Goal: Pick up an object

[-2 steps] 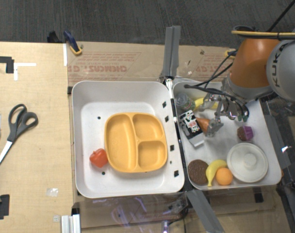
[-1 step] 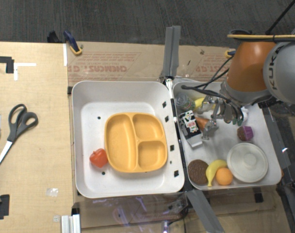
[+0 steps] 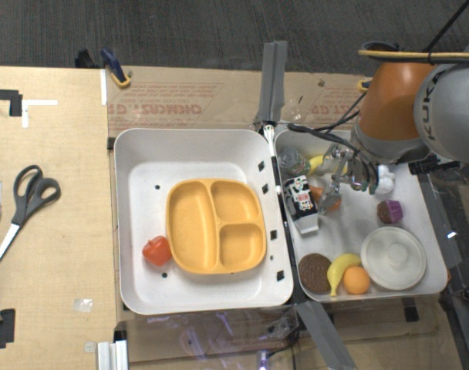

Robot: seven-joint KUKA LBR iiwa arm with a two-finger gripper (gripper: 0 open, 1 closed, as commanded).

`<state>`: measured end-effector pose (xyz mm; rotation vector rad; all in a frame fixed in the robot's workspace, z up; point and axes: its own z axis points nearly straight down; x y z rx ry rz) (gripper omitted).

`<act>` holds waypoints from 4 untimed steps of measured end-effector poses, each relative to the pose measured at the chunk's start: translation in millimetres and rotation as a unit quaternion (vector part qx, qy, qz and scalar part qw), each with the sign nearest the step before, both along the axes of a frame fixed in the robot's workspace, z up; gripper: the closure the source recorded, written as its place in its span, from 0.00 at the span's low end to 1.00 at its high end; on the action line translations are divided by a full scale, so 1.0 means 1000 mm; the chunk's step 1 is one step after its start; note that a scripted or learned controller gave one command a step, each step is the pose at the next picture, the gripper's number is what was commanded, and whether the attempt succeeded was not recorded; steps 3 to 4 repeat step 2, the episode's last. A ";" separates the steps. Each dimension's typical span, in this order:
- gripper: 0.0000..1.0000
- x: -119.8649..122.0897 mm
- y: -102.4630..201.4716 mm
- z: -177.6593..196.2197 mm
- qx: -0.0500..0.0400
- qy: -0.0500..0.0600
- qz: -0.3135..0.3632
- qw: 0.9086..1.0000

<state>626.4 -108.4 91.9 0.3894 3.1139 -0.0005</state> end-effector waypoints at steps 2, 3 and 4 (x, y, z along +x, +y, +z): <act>1.00 -0.032 0.023 0.178 0.000 0.000 -0.031 1.000; 1.00 -0.032 0.023 0.178 0.000 0.000 -0.031 1.000; 1.00 -0.032 0.023 0.178 0.000 0.000 -0.031 1.000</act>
